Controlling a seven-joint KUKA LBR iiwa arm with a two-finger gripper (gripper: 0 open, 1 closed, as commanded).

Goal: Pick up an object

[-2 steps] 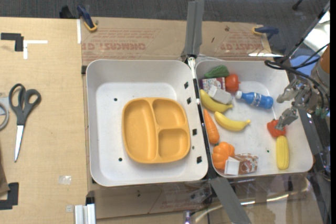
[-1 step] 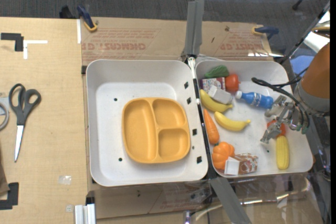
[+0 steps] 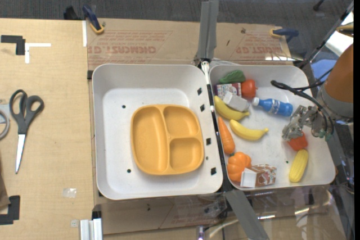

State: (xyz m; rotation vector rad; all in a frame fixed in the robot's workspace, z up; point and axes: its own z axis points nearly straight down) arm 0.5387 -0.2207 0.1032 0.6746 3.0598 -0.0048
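The bench held two shallow white bins, smooth and shiny, with round corners. The left bin (image 3: 107, 121) carried a yellow-orange plastic tray (image 3: 167, 139) with three soft-edged hollows. The right bin (image 3: 281, 71) was full of little toy foods that looked like smooth plastic. Two curved yellow bananas (image 3: 247, 131) lay near the middle, one above the other. A long orange carrot (image 3: 226, 136) lay along the left wall, and a bumpy orange pepper (image 3: 238, 163) sat below it. A blue and white bottle (image 3: 274, 106) lay on its side near the top. A green leafy thing (image 3: 232, 76) and a small red tomato (image 3: 248, 89) sat in the top corner beside a little red and white packet (image 3: 229, 89). A yellow corn cob (image 3: 298, 165) lay near the right wall, and a red and white wrapped snack (image 3: 260, 175) lay at the bottom. The metal gripper (image 3: 296, 126) came in from the right, low over the bin, touching or just above a red chunky toy (image 3: 298, 141). I could not tell if it was open or closed, or if it held anything. Black cables looped behind it. Brown cardboard (image 3: 140, 45) lay under the bins, with red upside-down letters too hard to read. Blue clamps (image 3: 93, 19) pinned it down. Scissors (image 3: 22, 123) with grey handles lay on the wooden table far to the left.
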